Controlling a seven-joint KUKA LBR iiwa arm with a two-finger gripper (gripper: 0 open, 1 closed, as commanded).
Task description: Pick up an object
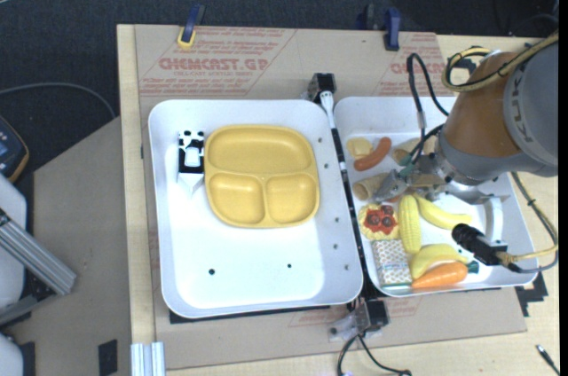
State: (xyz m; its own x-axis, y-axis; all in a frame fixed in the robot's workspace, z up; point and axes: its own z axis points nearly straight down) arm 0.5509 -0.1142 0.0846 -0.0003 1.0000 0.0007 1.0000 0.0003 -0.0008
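The gripper [404,179] sits low in the right bin [519,237], reaching in from the right, its tip down among the toy food near the bin's middle. Whether it is released or clenched I cannot tell; the grey wrist and the orange band [475,119] above it cover most of it, and the tip is a dark blur against the pieces beneath. Nothing can be seen gripped in it. It seems to touch or hover right over a brownish piece [377,185] that is hard to make out.

The things to be picked all lie in that right bin. I count one sausage [373,154] near the top left, one corn cob [410,223] standing lengthways in the middle, one banana [441,215] just right of the corn and partly under the arm, one small tart with red berries [380,221] beside the corn, one waffle-like wafer [390,261] below it, one carrot [438,276] at the bottom edge, and a yellow lump [435,256] touching the carrot. A pale piece at the top left, beside the sausage, is too small to name.

The left bin [191,277] holds one yellow plate [262,173] with three compartments, and one small black-and-white thing [191,152] just left of it.

Two clamps [187,30] grip the far edge of the board.
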